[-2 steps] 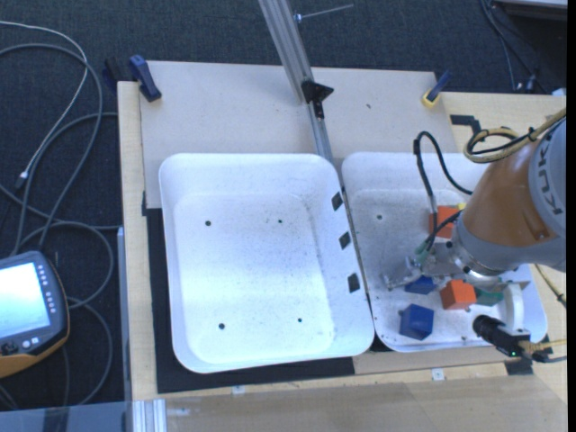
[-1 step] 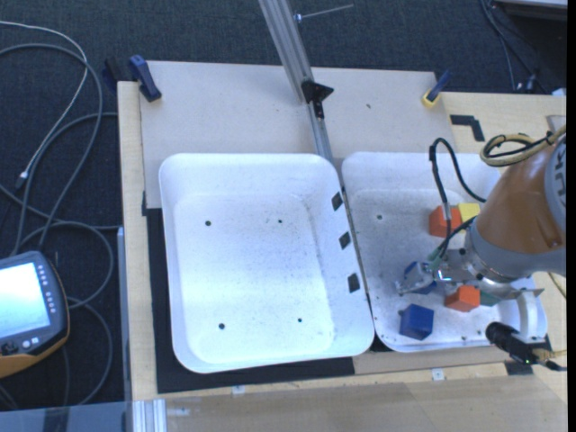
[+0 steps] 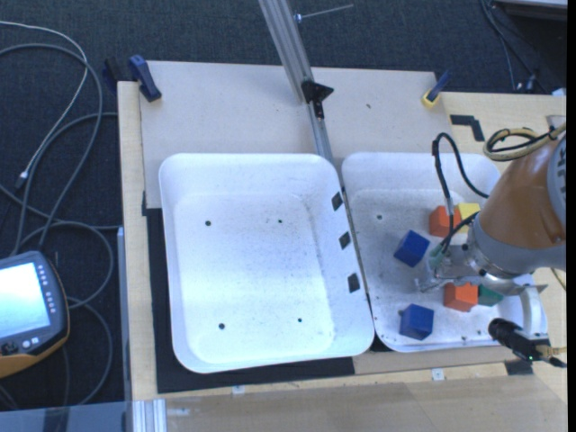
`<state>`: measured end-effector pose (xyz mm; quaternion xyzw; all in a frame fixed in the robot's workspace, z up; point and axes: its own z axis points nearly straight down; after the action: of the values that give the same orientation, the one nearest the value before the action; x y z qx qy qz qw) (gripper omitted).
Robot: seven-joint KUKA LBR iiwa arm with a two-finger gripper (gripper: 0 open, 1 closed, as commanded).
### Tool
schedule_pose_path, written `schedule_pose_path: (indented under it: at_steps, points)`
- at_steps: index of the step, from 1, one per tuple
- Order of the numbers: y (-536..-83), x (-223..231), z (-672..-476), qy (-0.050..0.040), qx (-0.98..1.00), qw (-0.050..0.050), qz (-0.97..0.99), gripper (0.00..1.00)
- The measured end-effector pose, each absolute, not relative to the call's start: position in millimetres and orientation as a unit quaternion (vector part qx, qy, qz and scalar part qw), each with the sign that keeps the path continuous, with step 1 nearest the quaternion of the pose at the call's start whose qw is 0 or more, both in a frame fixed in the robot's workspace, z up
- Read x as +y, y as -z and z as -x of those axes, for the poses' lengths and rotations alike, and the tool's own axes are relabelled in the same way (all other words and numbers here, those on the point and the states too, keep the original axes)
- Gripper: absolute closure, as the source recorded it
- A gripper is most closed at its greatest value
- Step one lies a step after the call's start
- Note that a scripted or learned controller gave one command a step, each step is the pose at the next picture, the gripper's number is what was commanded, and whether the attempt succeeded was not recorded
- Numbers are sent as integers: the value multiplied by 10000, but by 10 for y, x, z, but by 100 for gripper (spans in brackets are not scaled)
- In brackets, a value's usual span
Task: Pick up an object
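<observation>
My gripper (image 3: 438, 274) hangs low over the right bin (image 3: 382, 196), reaching in from the right under the orange-banded wrist. Just right of it and below lies an orange block (image 3: 461, 296), touching or nearly touching the gripper, with a green piece (image 3: 491, 296) beside it. One blue cube (image 3: 411, 247) sits just left of the gripper, and a second blue cube (image 3: 417, 320) rests near the bin's front rim. Behind the gripper are another orange block (image 3: 439, 220) and a yellow block (image 3: 469, 212), partly hidden by the arm.
The left bin (image 3: 180, 187) stands beside the right one, parted by a rim with black clips (image 3: 345, 239). A metal pole (image 3: 292, 52) slants across the back of the bench. Blue and yellow clamps sit at the board's far corners.
</observation>
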<state>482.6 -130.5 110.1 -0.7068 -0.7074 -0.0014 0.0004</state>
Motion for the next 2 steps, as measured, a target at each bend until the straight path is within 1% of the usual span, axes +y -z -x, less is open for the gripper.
schedule_pose_path:
  at_steps: [1, 2]
  points:
    - [-987, -880, -4805, 5, -7087, 28, 7055, 100]
    - [-994, -908, -4806, 4, -7073, 11, 7069, 0]
